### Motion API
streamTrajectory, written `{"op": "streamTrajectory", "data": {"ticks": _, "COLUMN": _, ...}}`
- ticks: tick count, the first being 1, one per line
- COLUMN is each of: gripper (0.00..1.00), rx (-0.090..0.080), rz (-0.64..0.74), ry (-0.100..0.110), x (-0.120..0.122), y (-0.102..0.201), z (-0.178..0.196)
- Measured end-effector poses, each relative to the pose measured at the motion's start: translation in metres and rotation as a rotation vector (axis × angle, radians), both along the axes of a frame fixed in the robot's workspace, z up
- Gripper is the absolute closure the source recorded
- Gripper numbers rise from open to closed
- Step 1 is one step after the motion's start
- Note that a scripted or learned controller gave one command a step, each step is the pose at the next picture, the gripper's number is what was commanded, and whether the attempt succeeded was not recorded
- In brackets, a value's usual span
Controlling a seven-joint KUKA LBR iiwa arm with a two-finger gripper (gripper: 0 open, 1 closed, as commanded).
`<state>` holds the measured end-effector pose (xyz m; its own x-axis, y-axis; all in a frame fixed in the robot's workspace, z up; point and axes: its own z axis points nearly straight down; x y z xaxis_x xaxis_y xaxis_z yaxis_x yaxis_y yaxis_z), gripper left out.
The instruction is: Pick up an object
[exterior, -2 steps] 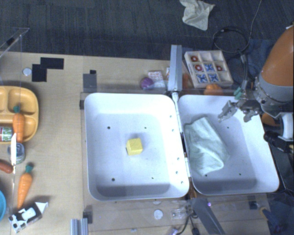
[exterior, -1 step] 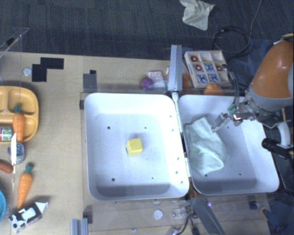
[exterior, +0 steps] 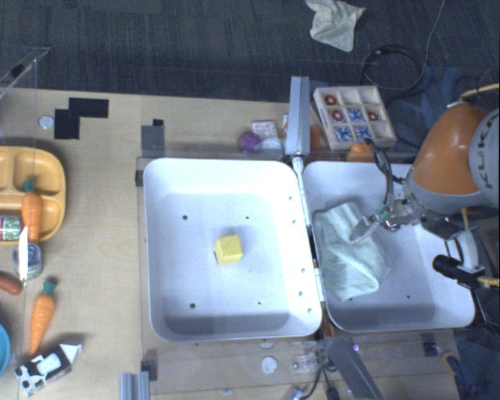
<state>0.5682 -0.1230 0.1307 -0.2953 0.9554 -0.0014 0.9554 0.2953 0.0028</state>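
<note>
Reaching in from the right, the grey arm (exterior: pixel 461 160) with its orange band brings the gripper (exterior: pixel 367 228) down over the right bin (exterior: pixel 437 308). The fingertips sit at the upper edge of a crumpled pale cloth (exterior: pixel 348 250) that lies against the bin's left wall — whether they pinch any fabric, or how far apart they stand, cannot be told from this slant. The cloth spreads from near the bin's upper left toward its middle, rumpled and partly folded on itself.

The left bin (exterior: pixel 168 234) holds a small yellow block (exterior: pixel 229 249), resting flat near its centre, well apart from every wall.

Around the bins, on the wooden bench (exterior: pixel 94 312): a yellow divided tray (exterior: pixel 39 176) at the far left with a toy carrot (exterior: pixel 30 215) lying across it; a second toy carrot (exterior: pixel 42 312) below it; a small black-and-white carton (exterior: pixel 45 366) near the lower left corner. Behind the bins stand a tic-tac-toe board (exterior: pixel 354 116) and a small purple object (exterior: pixel 248 141) — both beside the upright divider between the bins. A crumpled rag (exterior: pixel 334 22) lies on the dark floor beyond.
</note>
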Motion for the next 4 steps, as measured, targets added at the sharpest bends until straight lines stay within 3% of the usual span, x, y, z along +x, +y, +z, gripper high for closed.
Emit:
{"op": "streamTrajectory", "data": {"ticks": 1, "gripper": 0.00, "rx": -0.001, "rz": 0.064, "ry": -0.010, "x": 0.070, "y": 0.006, "z": -0.042}}
{"op": "streamTrajectory", "data": {"ticks": 2, "gripper": 0.00, "rx": 0.000, "rz": 0.034, "ry": -0.004, "x": 0.027, "y": 0.013, "z": 0.000}}
{"op": "streamTrajectory", "data": {"ticks": 3, "gripper": 0.00, "rx": -0.002, "rz": 0.086, "ry": -0.011, "x": 0.057, "y": 0.033, "z": -0.041}}
{"op": "streamTrajectory", "data": {"ticks": 4, "gripper": 1.00, "rx": -0.002, "rz": 0.088, "ry": -0.020, "x": 0.060, "y": 0.034, "z": -0.029}}
